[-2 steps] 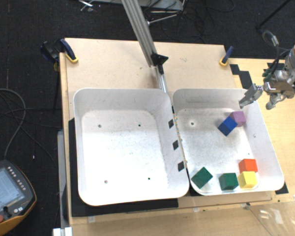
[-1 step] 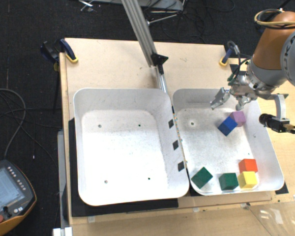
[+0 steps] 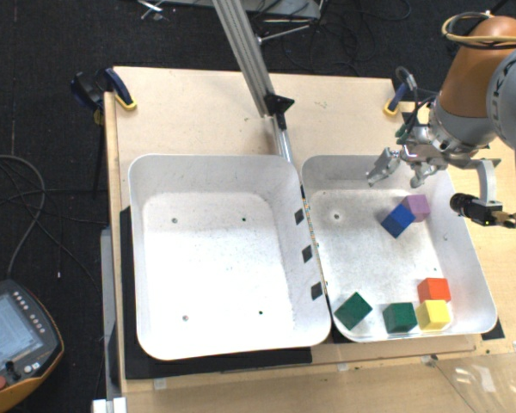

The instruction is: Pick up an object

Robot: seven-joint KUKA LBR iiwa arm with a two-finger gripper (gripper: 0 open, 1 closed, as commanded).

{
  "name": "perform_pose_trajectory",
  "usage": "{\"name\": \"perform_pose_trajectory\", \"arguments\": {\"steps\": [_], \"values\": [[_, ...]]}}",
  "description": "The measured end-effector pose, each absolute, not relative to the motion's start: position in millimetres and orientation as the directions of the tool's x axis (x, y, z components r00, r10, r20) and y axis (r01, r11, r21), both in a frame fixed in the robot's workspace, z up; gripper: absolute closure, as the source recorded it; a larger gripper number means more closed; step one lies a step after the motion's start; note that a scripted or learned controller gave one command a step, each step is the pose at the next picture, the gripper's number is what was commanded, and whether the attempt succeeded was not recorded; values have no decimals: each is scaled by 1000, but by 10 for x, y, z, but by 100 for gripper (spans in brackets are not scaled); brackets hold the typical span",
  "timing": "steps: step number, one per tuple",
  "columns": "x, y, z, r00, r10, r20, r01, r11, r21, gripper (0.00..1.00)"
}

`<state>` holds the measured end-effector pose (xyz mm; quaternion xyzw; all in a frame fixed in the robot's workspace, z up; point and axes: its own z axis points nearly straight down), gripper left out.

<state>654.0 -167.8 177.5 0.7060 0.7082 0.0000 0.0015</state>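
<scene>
My gripper [image 3: 402,171] hangs open over the far edge of the right bin [image 3: 464,248], with nothing between its two splayed fingers. Just below it, toward the bin's middle, a blue cube [image 3: 397,221] lies touching a purple cube [image 3: 419,206]. Along the bin's near edge sit a dark green cube [image 3: 353,310], a second green cube [image 3: 400,317], a yellow cube [image 3: 433,315] and an orange cube [image 3: 433,289] right behind the yellow one.
The left bin [image 3: 155,317] lies beside the right one, sharing a middle rim. A slanted metal pole [image 3: 249,50] rises from the back of the bench. Clamps [image 3: 120,91] sit at the bench's far corners.
</scene>
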Motion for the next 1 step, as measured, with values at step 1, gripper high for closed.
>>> {"name": "perform_pose_trajectory", "arguments": {"steps": [1], "values": [[6397, -1667, 1258, -2, 1000, -10, 1000, 3, 25, 0]]}}
